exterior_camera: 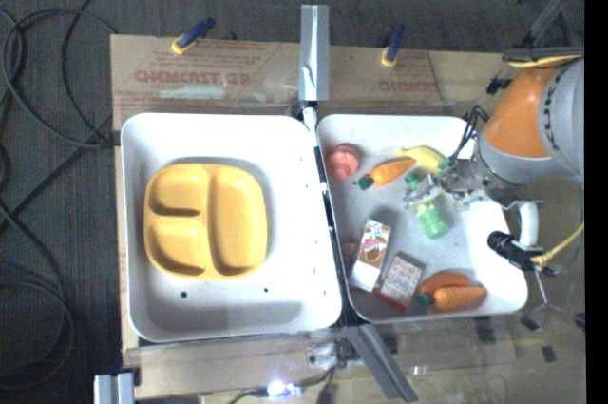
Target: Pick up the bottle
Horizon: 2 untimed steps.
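A small green bottle (434, 221) lies in the right bin (494, 274), near its middle right, with its neck pointing up and left. My gripper (433, 190) hangs right over the bottle's neck end, reaching in from the right on the grey arm with the orange band (525, 119). The top of the bottle is partly hidden under the gripper's metal parts. The bottle's green body shows just below the gripper.
In the right bin lie a carrot (390, 172), a banana (425, 155), a pink item (342, 161), two small cartons (372, 248) (400, 278) and two more carrots (453, 293). The left bin (285, 293) holds a yellow divided tray (206, 220).
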{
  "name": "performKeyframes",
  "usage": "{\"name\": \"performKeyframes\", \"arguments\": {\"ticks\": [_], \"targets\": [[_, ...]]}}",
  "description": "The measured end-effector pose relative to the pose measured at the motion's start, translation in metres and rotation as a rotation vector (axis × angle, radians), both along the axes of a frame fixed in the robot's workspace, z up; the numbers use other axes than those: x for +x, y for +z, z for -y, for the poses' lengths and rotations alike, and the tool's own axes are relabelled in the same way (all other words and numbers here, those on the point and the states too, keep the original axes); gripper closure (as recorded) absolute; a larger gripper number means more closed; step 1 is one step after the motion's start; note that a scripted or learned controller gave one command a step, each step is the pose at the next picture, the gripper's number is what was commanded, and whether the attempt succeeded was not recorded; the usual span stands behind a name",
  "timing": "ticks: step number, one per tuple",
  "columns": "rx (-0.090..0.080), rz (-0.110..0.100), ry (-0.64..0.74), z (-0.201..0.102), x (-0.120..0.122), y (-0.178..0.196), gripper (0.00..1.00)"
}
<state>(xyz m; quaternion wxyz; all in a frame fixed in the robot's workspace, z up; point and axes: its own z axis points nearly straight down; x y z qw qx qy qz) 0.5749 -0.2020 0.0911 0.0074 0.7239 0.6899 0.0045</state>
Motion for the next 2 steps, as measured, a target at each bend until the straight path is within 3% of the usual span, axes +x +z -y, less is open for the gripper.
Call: {"name": "performKeyframes", "arguments": {"ticks": [1,2], "targets": [[-0.001,-0.001,-0.001,0.0,0.0,0.009,1.0],[0.004,-0.018,0.003,-0.079,-0.009,0.134,1.0]]}}
